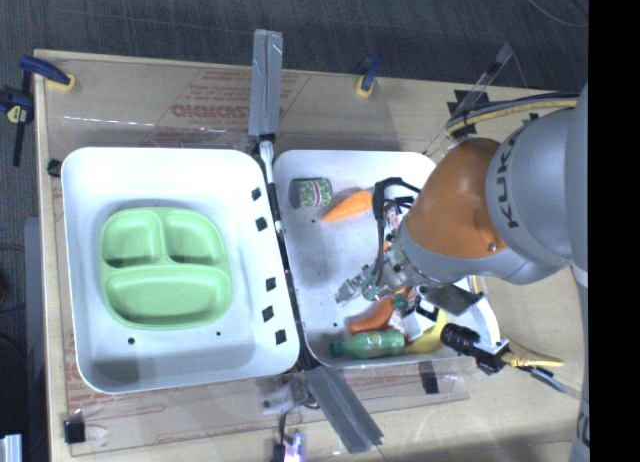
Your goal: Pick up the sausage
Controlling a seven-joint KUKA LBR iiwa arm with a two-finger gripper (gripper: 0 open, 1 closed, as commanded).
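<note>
In the left bin a green divided tray sits alone, well apart from the work. In the right bin, a small green can and a carrot lie near the far wall, while a reddish-orange sausage rests at the near side, touching a green bottle just below it, with a yellow piece, perhaps a banana, beside that. The gripper hangs just above the sausage's right end; whether it is wide or narrow cannot be made out under the orange-banded wrist. The risk, by this view, is crowding: a closing grasp could catch the bottle as well, or nudge the smooth, rounded sausage sideways so it slips out. Much of the sausage's right half is hidden by the tool.
</note>
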